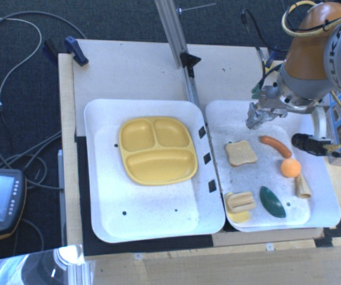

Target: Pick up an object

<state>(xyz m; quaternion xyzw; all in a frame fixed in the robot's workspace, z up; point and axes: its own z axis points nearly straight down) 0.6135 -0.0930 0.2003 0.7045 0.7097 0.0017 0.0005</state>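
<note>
A grey KUKA arm with an orange band reaches in from the right, its gripper (pixel 255 119) hanging over the upper part of the right bin (pixel 218 114); whether its fingers are spread or pressed together cannot be told from this slant, and nothing shows between them. The nearest candidates lie just below: a slice of toast (pixel 240 153) down and slightly left of the gripper, and a red sausage (pixel 275 145) down and to the right, its long axis running from upper left to lower right. Farther toward the bin's near edge sit an orange ball (pixel 290 168), a tan cone (pixel 302 186), a dark green piece (pixel 272 201) and a small sandwich (pixel 240 202). The yellow divided tray (pixel 157 149) rests in the left bin (pixel 108 212), well apart from the gripper.
</note>
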